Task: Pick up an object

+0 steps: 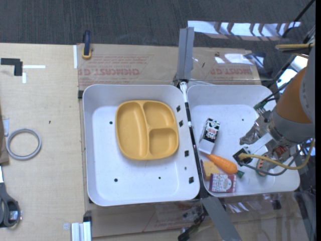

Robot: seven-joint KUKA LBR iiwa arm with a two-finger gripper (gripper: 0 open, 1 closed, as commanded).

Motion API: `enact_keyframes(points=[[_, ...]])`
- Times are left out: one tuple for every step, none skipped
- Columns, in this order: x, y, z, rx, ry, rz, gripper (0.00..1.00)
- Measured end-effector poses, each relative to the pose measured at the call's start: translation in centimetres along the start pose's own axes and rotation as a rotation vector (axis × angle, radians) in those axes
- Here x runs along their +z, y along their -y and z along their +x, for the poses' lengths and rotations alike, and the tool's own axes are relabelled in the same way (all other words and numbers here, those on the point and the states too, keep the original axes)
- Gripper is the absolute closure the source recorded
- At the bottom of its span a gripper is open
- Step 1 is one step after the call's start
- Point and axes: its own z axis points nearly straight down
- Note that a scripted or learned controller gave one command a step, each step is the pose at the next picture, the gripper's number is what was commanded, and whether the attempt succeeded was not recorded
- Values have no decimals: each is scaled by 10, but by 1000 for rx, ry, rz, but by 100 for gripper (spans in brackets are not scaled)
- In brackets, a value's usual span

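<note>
The right bin [235,98] holds a small white carton with black markings [211,132], an orange toy carrot [222,163], a yellow block [210,169] partly under the carrot, and a red and white box [222,183] at the front edge. My gripper [260,140] hangs low over the right side of this bin, right of the carrot and apart from all of these things. The wrist hides its fingertips. A yellow divided plate [147,129] lies in the left bin [100,179].
A grey tape ring [22,143] and scissors [7,210] lie on the wooden bench at the left. A clamp with an orange base [87,46] stands behind the left bin. A ridge [190,144] separates the two bins.
</note>
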Motion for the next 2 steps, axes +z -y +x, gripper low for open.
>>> enact_keyframes(points=[[-7,16,8,258,-1,0,0],[-7,16,8,258,0,0,0]])
